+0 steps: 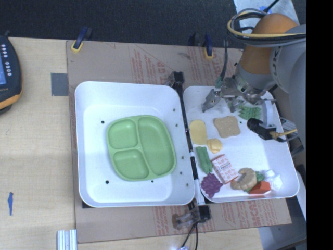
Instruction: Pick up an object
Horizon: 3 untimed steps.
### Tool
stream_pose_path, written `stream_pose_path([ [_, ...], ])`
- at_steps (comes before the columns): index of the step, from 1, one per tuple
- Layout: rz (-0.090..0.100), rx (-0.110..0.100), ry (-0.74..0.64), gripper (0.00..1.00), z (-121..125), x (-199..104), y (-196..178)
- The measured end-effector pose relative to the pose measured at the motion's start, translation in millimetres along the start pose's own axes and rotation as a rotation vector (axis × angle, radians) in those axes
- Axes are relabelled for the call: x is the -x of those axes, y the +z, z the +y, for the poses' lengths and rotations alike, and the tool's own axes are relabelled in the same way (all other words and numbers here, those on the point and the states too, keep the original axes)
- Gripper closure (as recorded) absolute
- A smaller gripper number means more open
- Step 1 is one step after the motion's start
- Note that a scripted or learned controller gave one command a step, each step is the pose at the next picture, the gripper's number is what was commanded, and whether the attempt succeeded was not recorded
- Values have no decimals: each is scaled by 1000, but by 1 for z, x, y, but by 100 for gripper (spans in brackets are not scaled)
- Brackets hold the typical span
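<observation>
Two shallow white bins sat side by side on the worktop (36,139). The left bin (83,139) carried a green divided plate (136,149), and the right bin (263,155) held every loose candidate for the pick. The jaws hung over the far end of the right bin, spread apart with nothing between them and no object plainly beneath them. Just to their right lay a green leafy piece (251,111), partly tucked under the wrist of the arm (263,51). A little nearer the camera lay a flat tan slice (227,126). A pale yellow piece (197,132) and a small yellow lump (214,145) rested near the wall shared with the left bin. The near end was crowded with a green pod (204,159), purple grapes (210,183), a red-and-white packet (223,169), a brown lump (245,178) and a red piece (261,188), all touching or nearly so. The likeliest failure from here was a straight descent that closed on the bare bin floor. The tan slice looked thin enough for the fingers to skate over it or press it flat rather than catch its edges. The leafy piece seemed awkwardly placed, so a reach for it could shove it aside. A try at the crowded near end risked snagging two things or scattering the neighbours, and working close to the far wall risked striking the rim.
</observation>
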<state>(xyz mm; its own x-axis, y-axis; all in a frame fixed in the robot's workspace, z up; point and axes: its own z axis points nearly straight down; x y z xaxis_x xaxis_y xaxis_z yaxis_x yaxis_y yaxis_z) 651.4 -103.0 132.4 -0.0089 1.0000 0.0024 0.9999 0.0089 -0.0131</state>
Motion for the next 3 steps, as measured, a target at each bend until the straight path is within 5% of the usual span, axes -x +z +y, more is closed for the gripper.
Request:
stream_pose_path([
  [1,-10,20,12,0,3,95,-95],
  [2,-2,8,-3,0,-38,-16,45],
  [3,-3,15,3,0,8,-8,39],
])
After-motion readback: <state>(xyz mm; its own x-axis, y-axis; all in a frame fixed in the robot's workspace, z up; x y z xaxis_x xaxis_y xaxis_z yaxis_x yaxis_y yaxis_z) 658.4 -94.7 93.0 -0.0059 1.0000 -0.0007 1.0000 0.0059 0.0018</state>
